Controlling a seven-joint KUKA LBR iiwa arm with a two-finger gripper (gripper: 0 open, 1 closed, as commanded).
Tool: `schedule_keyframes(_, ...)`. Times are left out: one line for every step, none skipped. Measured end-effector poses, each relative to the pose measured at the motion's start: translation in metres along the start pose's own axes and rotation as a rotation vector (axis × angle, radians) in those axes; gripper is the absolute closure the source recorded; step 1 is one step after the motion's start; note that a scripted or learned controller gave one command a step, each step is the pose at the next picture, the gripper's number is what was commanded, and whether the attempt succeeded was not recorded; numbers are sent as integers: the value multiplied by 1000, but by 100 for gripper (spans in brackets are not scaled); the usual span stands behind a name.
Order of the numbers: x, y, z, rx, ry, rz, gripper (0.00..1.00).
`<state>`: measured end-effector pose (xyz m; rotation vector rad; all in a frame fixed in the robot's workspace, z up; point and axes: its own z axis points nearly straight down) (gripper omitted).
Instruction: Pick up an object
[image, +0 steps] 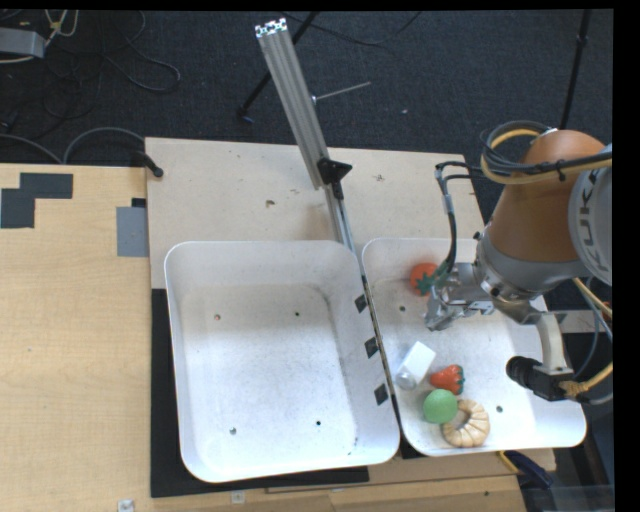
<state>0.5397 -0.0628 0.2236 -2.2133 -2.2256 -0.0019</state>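
Note:
My gripper (440, 312) hangs low over the middle of the right bin (560, 430), under the orange wrist band. Just up and left of its fingers lies a small red-orange object with a green end (422, 273), partly hidden by the gripper. Below the gripper sit a white block (413, 362), a red pepper-like toy (448, 378), a green ball (438, 406) and a tan ridged ring (466, 423). Nothing shows between the fingers.
The left bin (190, 300) lies beside the right one, split from it by a divider with black clips (370, 345). A slanted aluminium rail (300, 110) rises behind the bins. Cables loop from the arm at right.

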Motion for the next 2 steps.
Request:
schedule_keyframes(53, 7, 7, 3, -1, 1, 100)
schedule_keyframes(112, 7, -4, 2, 0, 0, 100)
